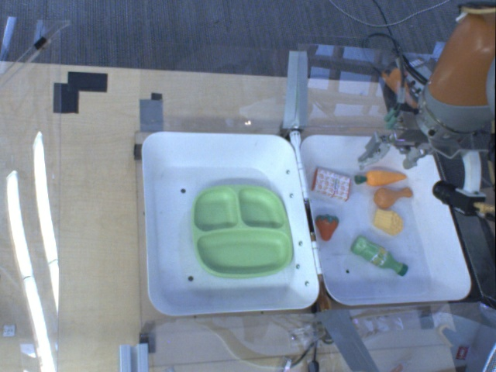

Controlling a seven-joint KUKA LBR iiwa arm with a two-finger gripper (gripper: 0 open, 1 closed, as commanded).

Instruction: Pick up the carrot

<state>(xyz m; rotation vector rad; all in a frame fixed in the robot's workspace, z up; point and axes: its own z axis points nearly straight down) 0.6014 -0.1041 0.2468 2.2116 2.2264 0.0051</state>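
Note:
The carrot (384, 178), orange with a green stem end pointing left, lies in the upper part of the right bin (434, 281). My gripper (392, 153) hangs just above and behind it at the bin's far side. Its two grey fingers are spread apart, one finger (372, 150) to the carrot's upper left and the other finger (411, 158) to its upper right. Nothing sits between them.
The right bin also holds a pink patterned box (332, 184), a strawberry (327, 225), a brown drumstick (392, 197), a yellow corn piece (388, 222) and a green bottle (378, 255). A green divided plate (242, 231) rests in the left bin (167, 208).

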